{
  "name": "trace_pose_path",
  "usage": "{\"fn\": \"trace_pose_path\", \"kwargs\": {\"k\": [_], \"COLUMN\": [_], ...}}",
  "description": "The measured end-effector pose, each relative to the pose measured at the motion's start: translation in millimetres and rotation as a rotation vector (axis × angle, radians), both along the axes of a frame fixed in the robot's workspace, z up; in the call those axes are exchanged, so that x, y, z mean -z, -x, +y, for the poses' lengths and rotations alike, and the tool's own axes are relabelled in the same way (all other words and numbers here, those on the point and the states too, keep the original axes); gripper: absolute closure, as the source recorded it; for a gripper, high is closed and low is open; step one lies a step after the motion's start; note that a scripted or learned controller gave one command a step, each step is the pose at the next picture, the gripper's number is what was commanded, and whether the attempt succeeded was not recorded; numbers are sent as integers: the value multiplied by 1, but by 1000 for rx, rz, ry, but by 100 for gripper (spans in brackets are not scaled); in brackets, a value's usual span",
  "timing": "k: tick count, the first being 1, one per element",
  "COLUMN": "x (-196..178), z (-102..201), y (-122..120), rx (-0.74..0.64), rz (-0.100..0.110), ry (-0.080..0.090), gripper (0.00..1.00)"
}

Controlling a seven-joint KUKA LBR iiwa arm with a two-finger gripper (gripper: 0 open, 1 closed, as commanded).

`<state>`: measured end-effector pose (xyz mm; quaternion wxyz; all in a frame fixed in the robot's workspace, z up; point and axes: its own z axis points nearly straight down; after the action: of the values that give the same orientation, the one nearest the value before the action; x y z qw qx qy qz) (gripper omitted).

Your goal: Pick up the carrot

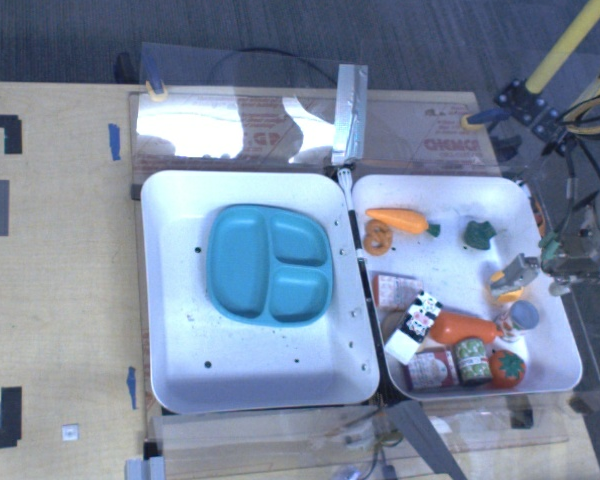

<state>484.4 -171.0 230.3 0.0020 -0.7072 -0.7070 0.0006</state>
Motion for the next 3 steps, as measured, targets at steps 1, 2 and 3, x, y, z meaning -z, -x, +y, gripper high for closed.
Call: {"fn": "trace_pose_path", "kwargs": {"k": [1,2,3], "x": [2,27,144], "z": [32,64,54], "y": [-37,-144,-166], "rx": [-304,-323,-592], "rz": [-7,-3,-9], "ry": [3,0,3], "gripper": [0,0,0]}}
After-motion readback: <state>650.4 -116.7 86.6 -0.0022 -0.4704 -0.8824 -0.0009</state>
